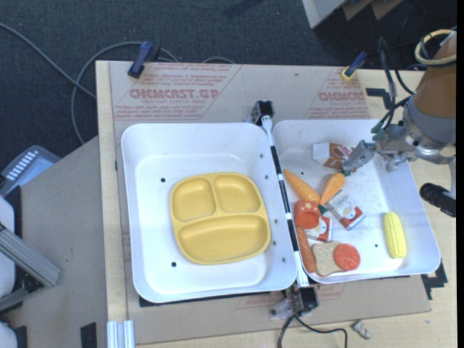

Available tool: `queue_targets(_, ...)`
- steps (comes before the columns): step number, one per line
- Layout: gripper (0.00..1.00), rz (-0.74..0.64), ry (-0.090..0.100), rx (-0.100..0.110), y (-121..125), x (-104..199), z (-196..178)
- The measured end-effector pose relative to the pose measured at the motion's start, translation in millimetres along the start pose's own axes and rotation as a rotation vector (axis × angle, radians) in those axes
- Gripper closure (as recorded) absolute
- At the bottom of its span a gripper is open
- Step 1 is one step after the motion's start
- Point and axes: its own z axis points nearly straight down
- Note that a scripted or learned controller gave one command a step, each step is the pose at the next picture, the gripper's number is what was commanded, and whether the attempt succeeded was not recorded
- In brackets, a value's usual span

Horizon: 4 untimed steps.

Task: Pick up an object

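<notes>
My gripper (357, 158) hangs over the back of the right bin (406, 194), just right of a small brown and white packet (332, 154). It is a little above an orange carrot (332, 188). A second carrot (300, 185) lies to the left, near the bin's left wall. In front of them are a red toy tomato (307, 214), a red and white packet (349, 213), a slice of toast (325, 258) with a red slice (347, 256) on it, and a yellow corn cob (394, 234). Nothing shows in the gripper.
The left bin (145, 194) holds a yellow tray (217, 217) with three compartments. The arm, with its orange band (438, 93), comes in over the right bin's back right corner. A black divider clip (262, 111) sits between the bins at the back.
</notes>
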Motion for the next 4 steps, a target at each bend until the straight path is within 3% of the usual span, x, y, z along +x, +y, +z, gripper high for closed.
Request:
queue_targets(1, 0.0, 0.0, 0.0, 0.001, 42, 17, 106)
queue_targets(2, 1.0, -0.001, -0.001, -0.003, 43, 17, 95)
queue_targets(3, 0.0, 0.0, 0.0, -0.002, 43, 17, 96)
queue_targets(4, 0.0, 0.002, -0.005, -0.012, -5, 60, 102)
